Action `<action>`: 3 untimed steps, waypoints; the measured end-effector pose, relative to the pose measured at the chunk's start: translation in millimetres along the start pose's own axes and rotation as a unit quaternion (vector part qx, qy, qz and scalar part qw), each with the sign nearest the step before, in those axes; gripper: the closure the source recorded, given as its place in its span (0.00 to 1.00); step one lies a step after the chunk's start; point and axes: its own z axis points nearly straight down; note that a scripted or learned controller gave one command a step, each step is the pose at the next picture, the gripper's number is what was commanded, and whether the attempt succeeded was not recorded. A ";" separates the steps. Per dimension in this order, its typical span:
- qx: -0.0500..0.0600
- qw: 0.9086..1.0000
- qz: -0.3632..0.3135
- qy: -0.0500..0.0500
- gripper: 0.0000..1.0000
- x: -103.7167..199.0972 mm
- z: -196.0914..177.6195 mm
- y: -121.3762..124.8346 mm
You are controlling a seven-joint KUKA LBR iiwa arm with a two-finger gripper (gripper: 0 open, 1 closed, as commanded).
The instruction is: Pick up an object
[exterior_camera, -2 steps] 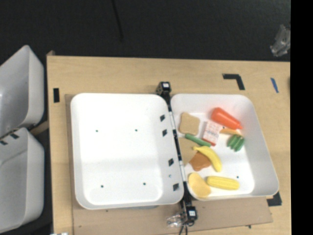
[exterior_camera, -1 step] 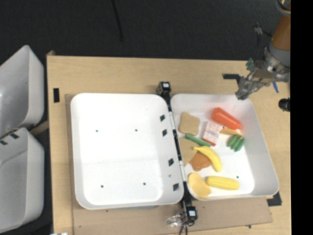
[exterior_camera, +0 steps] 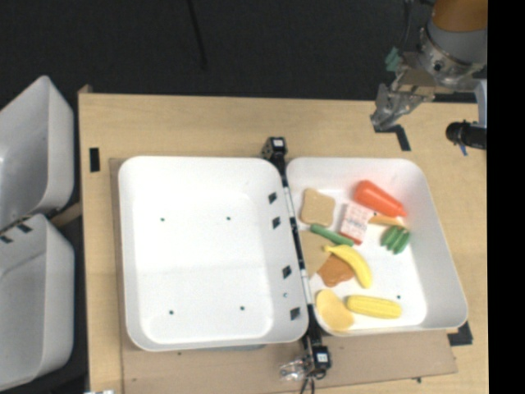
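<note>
The grey two-finger tool [exterior_camera: 389, 115] hangs above the bare wooden table [exterior_camera: 205, 125] beyond the right bin's far edge, gripping nothing; whether it is open or closed, I cannot tell. Two shallow white plastic bins sit side by side below it, the left bin [exterior_camera: 131, 245] and the right bin [exterior_camera: 439, 253]. In the right one lie one orange carrot [exterior_camera: 379, 197], one tan bread slice [exterior_camera: 318, 207], one small red-and-white packet [exterior_camera: 355, 220], one green bean pod [exterior_camera: 330, 235], one green pepper [exterior_camera: 395, 239], one yellow banana [exterior_camera: 351, 263], one corn cob [exterior_camera: 374, 305], and one pale yellow chip [exterior_camera: 333, 309].
</note>
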 end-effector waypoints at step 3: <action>0.005 1.000 0.006 -0.002 1.00 -79.1 -160.1 -20.2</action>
